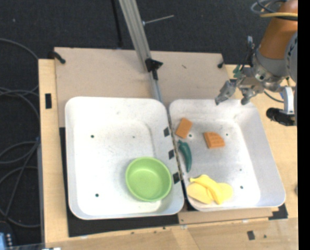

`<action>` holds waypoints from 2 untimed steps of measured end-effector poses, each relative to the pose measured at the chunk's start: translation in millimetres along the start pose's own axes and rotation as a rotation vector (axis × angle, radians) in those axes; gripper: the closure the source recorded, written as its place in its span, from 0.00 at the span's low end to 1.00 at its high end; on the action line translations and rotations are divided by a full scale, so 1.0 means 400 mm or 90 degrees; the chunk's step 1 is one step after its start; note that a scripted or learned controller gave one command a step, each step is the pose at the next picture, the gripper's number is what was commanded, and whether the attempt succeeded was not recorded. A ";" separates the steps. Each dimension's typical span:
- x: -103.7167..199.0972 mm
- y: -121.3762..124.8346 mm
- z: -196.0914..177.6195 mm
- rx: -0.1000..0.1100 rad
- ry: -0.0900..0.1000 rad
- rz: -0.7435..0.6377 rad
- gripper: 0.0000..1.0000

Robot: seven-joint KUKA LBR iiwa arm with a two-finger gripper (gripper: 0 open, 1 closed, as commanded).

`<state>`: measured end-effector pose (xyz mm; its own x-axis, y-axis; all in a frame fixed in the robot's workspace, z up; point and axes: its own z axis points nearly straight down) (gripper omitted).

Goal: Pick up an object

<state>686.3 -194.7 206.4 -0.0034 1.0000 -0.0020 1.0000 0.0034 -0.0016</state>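
1. Dark carpet surrounds a pale wooden bench; loose black cables trail on the floor at the far left.
2. Left bin: holds a green bowl, upright, near its front right corner. White floor around it, speckled.
3. A slanted metal pole runs from the top edge down toward the seam between the bins.
4. Right bin: candidates for the pick lie here. An orange block sits near the left wall; a teal piece lies just below it, close to the seam; a second orange block rests mid-bin, apart from the others; a yellow banana-like lump lies at the front.
5. Gripper: fingers spread, nothing between them, poised above the bin's rear right corner (height above the rim is hard to judge from this slant).
6. Step, as I judge it: approach, no grasp made yet.
7. Next move calls for travelling forward and left over a chosen item, then descending with the fingers straddling it.
8. Obstacles: the mid-bin block looks the freest target. The left block and teal piece crowd the bin wall, which could foul a finger.
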 end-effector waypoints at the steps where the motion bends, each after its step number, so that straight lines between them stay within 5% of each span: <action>1: -0.001 0.000 0.000 0.000 0.000 -0.001 0.00; 2: -0.002 0.003 0.105 0.001 0.000 -0.002 0.00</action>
